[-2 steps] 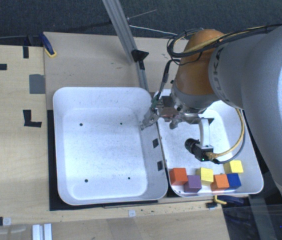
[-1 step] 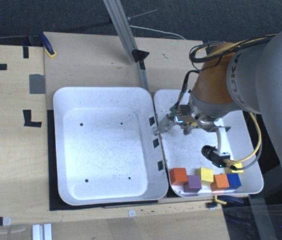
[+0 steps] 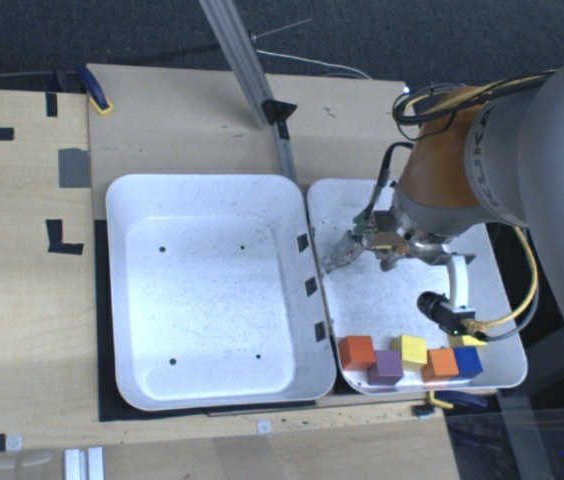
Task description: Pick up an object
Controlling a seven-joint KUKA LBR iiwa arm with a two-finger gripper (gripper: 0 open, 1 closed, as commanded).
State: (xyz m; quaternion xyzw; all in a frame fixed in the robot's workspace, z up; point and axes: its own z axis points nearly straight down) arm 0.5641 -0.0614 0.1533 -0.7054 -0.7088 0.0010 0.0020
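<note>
Camera view, looking down at a slant: grey arm w/ orange band (image 3: 440, 168) reaches in from the right over the right shallow white plastic bin (image 3: 347, 203). End effector (image 3: 340, 255) sits low near that bin's left wall, upper half, nothing visibly between its fingers; can't tell if open or closed. Small blocks cluster along the bin's near edge, well apart from the end effector: orange cube (image 3: 357, 351), purple cube (image 3: 388, 366), yellow cube (image 3: 413, 350), second orange cube (image 3: 441, 363), blue cube (image 3: 468, 361). Left shallow white plastic bin (image 3: 122, 203) sits just beside on the wooden worktop (image 3: 22, 268).
</note>
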